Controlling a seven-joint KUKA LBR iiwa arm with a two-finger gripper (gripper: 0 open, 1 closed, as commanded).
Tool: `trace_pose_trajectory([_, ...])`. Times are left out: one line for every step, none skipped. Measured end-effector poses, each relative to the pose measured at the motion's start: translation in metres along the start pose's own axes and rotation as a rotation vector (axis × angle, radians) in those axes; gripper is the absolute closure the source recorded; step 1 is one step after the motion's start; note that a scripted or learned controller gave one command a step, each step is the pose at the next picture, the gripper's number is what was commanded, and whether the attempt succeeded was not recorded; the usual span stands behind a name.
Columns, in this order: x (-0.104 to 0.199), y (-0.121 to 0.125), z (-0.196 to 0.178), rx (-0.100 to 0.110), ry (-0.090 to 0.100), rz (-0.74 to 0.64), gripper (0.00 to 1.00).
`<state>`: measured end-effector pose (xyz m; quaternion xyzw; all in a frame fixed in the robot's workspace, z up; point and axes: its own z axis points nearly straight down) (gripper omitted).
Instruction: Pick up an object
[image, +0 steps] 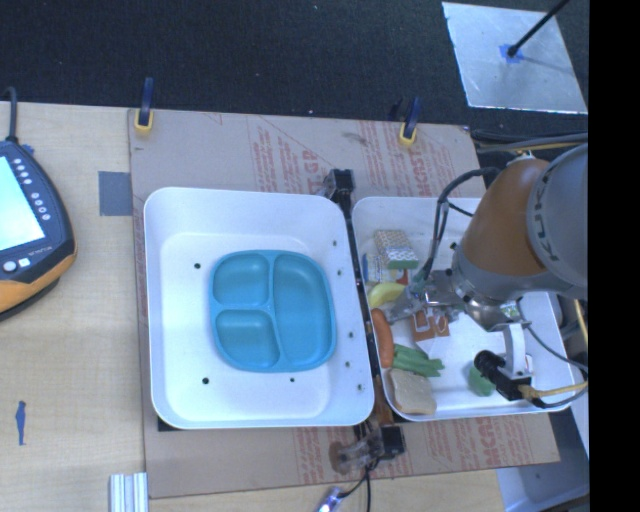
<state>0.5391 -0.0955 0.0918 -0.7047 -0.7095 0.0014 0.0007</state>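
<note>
Grey arm (510, 240) hiding the gripper, over cluttered right bin (452, 408)

Surface: we see a pale wooden surface (70, 400) under a brown cardboard sheet (250, 150).
Clamps: we count two, left (145, 112) and right (408, 124).
Floor: we find dark carpet (250, 50) beyond.
Left edge: we note an orange-rimmed pendant (25, 230).
</note>
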Motion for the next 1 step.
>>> trace_pose_trajectory([-0.0014,0.0007,-0.0109,0.000,-0.002,-0.002,1.00])
